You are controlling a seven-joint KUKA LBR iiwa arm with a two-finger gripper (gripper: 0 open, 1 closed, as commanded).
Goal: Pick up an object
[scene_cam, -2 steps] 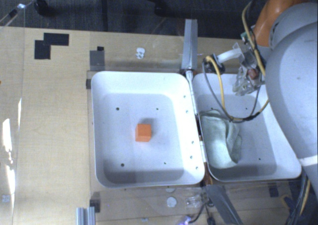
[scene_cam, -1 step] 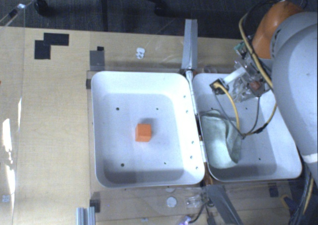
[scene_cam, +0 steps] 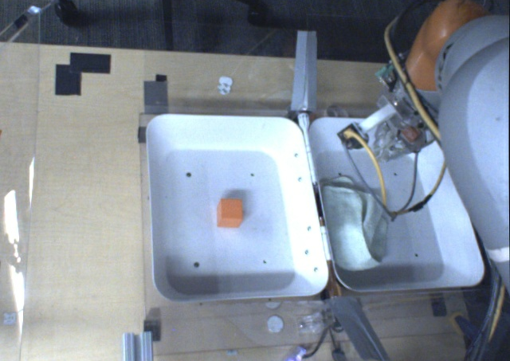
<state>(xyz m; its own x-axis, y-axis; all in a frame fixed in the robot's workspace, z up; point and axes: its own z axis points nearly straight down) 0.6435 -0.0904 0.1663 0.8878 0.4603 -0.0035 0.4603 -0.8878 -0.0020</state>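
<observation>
Looming large at the right, the grey arm with its orange band (scene_cam: 443,29) reaches over the right white bin (scene_cam: 430,264). Its two-finger gripper (scene_cam: 388,138) hangs above that bin's far left part, and whether it is wide or narrow cannot be told. A crumpled pale grey-green cloth (scene_cam: 351,222) lies just below it. Well apart, a small orange cube (scene_cam: 230,212) sits near the middle of the left white bin (scene_cam: 171,192). No readable writing shows.

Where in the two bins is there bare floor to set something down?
Left bin: bare floor on every side of the orange cube. Right bin: a bare patch right of the pale cloth; its upper part is crowded by the gripper and cables.
</observation>
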